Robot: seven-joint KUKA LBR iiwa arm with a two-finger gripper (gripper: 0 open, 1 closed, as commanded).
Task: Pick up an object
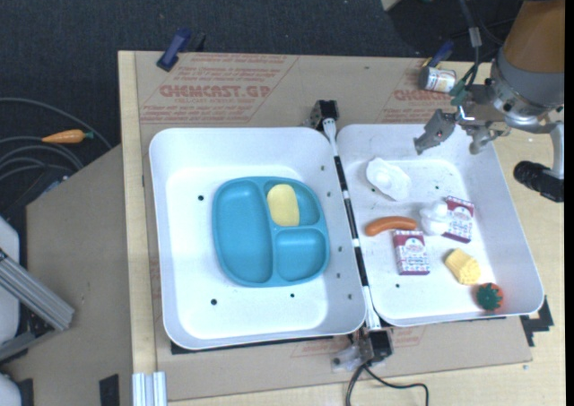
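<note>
My gripper (455, 135) hangs over the back of the right bin (511, 243), open, with nothing between its fingers. Below and left of it lies a crumpled white object (387, 177). Further forward in the same bin are an orange sausage (391, 225), a red-and-white carton (411, 253), a second carton (460, 219) beside a small white lump (437, 214), a yellow wedge (463, 266) and a red-and-green berry (489, 297).
The left bin (179, 216) holds a blue divided tray (240, 234) with a yellow piece (283, 204) in its back right compartment. A black divider rail (345, 207) runs between the bins. A small bottle (438, 81) lies on the bench behind the right bin.
</note>
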